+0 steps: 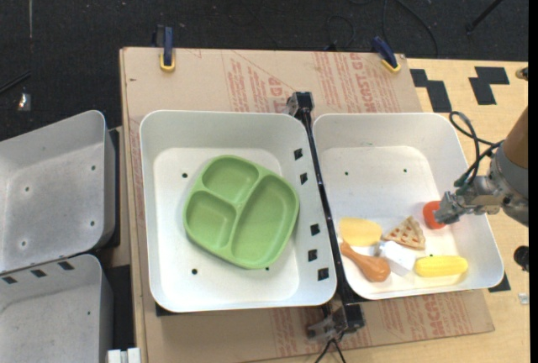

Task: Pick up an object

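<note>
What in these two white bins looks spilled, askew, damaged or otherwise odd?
Nothing stands out. The green three-compartment plastic plate lies flat in the left white bin. The toy foods, including the yellow block and the brown drumstick, lie loosely jumbled in the right white bin.

bench top (218, 84): brown board with red print, under both bins
left bin (160, 185): white, shallow, holds the plate
green plate (242, 210): three compartments, lies flat, near the bin's middle
right bin (378, 134): white, shallow, touches left bin along a black divider
black divider (315, 185): runs between the bins, front to back
clamps (167, 50): blue and yellow, two on the board's far edge, well apart
white trays (50, 176): off the board at left, one behind the other
floor (76, 0): dark, speckled, cables at the far side
</note>
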Tool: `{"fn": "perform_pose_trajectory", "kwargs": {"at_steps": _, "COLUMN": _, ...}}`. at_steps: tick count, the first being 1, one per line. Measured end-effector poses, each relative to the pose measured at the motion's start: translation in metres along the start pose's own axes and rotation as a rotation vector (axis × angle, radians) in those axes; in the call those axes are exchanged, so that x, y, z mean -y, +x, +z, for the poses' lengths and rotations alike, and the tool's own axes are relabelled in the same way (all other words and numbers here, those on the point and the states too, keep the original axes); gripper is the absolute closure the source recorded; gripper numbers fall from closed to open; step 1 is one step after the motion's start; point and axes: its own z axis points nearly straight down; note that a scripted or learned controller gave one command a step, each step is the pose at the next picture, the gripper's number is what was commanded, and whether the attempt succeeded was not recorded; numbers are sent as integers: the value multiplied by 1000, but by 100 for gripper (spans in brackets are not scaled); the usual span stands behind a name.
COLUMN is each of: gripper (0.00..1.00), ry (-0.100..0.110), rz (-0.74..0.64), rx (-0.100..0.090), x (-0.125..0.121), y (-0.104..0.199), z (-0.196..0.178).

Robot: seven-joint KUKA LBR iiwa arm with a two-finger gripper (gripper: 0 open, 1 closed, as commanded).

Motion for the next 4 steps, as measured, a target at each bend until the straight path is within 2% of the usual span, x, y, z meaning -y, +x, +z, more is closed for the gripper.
{"fn": "perform_pose_trajectory", "kwargs": {"at_steps": 2, "gripper": 100, "ry": -1, "rz": -1, "rx": 0, "x": -4, "y": -5, "z": -113}}
{"fn": "perform_pose_trajectory", "kwargs": {"at_steps": 3, "gripper": 100, "ry": 8, "rz": -5, "rx": -5, "x": -1, "y": 50, "z": -97}}
{"fn": "perform_pose_trajectory", "kwargs": {"at_steps": 4, "gripper": 100, "ry": 8, "rz": -5, "rx": -6, "x": -6, "y": 105, "z": -80}}
